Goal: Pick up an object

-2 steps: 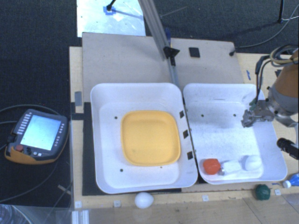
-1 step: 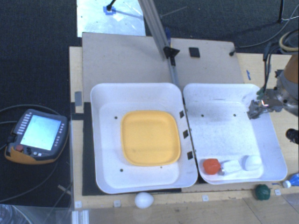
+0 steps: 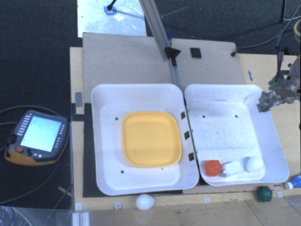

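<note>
Camera view: hand (image 3: 266, 102), grip state unclear, at right bin's (image 3: 235, 92) far-right rim, objects along near wall.

- Bright, even overhead light; the white bins (image 3: 141, 98) nearly wash out.
- Soft, slightly grainy focus.
- Glare on the floor patch (image 3: 110, 11), perhaps reflected light.

Yellow plate (image 3: 152, 139) in left bin (image 3: 106, 102), tool (image 3: 267, 100) over right bin's (image 3: 277, 147) rim

One fixed camera high above the bench (image 3: 141, 55), slanted down over both white bins (image 3: 101, 126), moderately distant.
</note>
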Motion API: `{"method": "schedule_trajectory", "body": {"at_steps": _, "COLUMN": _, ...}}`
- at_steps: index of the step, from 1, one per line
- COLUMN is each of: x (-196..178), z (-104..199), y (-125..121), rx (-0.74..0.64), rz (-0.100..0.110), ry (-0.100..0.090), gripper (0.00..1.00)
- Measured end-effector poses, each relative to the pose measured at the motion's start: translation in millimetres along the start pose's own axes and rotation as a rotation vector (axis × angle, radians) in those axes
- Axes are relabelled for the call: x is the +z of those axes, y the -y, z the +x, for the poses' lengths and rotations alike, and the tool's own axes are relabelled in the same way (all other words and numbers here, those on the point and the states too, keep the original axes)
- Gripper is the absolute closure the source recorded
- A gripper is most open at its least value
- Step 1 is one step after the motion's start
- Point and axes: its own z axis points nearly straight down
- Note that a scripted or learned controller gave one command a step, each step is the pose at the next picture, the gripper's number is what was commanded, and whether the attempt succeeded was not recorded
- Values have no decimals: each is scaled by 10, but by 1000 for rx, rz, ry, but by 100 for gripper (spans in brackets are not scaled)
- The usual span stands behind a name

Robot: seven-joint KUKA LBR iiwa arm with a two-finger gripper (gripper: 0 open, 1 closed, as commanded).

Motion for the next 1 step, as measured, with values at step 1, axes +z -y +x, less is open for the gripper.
{"method": "schedule_trajectory", "body": {"at_steps": 1, "x": -40, "z": 545, "y": 86, "rx": -4, "rz": 4, "ry": -2, "gripper": 100}}
